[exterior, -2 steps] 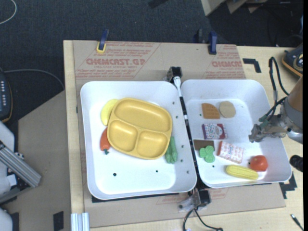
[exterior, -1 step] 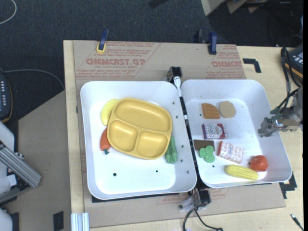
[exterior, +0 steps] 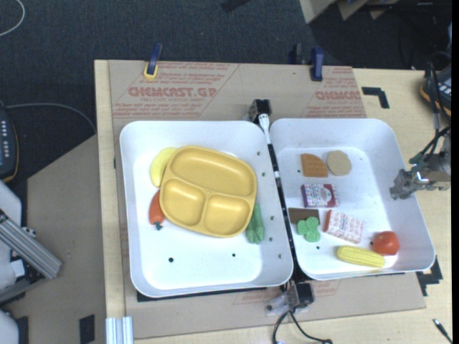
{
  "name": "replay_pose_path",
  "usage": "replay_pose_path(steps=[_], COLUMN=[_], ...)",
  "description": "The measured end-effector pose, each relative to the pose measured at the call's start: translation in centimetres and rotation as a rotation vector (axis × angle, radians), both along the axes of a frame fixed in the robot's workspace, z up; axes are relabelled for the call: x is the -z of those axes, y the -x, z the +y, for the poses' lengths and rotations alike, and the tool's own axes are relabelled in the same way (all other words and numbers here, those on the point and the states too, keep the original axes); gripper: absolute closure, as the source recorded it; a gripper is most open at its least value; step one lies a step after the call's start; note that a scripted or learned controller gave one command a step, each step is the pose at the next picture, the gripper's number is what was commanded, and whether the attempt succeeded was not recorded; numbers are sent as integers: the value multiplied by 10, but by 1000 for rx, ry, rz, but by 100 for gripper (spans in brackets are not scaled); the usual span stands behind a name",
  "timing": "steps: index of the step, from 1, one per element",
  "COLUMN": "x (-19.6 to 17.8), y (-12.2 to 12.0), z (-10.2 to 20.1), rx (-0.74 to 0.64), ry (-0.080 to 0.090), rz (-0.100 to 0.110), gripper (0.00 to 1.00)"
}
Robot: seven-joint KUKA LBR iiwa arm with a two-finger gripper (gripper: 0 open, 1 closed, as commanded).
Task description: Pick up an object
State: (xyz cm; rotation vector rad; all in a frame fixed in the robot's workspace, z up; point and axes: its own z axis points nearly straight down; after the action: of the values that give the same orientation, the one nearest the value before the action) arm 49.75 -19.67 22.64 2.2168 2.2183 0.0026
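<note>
Two white bins sit side by side on the desk: the left bin holds a yellow divided tray. The right bin holds a biscuit, corn cob and tomato. At its right rim sits the claw, whose opening cannot be told.

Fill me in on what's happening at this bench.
A robot arm's pincer sits at the right edge of the right bin, with nothing seen between its fingers. That bin holds toy food: a corn cob, a tomato, a red packet and a round cracker. The left bin holds a yellow divided tray, tilted over other pieces. No pick shows yet.
</note>
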Motion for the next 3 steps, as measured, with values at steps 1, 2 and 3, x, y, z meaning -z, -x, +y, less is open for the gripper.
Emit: replay_pose_path(steps=[1,2,3], x=[-10,-8,-9], y=[-9,-13,-14], z=[53,97,160], rx=[-6,-5,-7], ry=[-3,-5,-6], rz=[1,6,6], gripper=[100,100,100])
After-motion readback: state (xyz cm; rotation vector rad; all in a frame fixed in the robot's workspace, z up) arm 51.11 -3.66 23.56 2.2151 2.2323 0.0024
